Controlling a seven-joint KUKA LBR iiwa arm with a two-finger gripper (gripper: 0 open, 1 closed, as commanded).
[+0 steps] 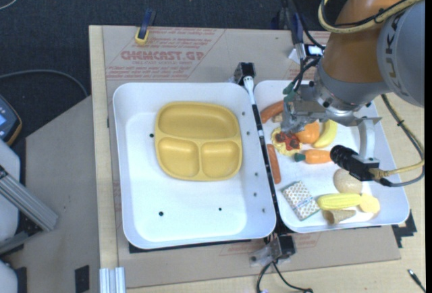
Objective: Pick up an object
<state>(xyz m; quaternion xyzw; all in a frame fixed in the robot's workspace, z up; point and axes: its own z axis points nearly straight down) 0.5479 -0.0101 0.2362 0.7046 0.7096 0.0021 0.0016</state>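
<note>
My gripper point(291, 128) reaches down into the upper left part of the right bin point(391, 170), among a pile of toy food. Its tip is right over a small red and dark piece point(290, 143). An orange pepper-like piece point(310, 134) and a yellow banana point(328, 134) lie just to its right. A carrot-coloured piece point(272, 111) lies to its left. From this angle I cannot see whether anything is between the gripper's tips.
Lower in the right bin lie a red sausage point(273, 162), a small carrot point(317, 157), a checkered cracker point(299, 198), a potato point(347, 183) and a corn cob point(341, 202). The left bin point(135, 177) holds a yellow divided tray point(199, 140).
</note>
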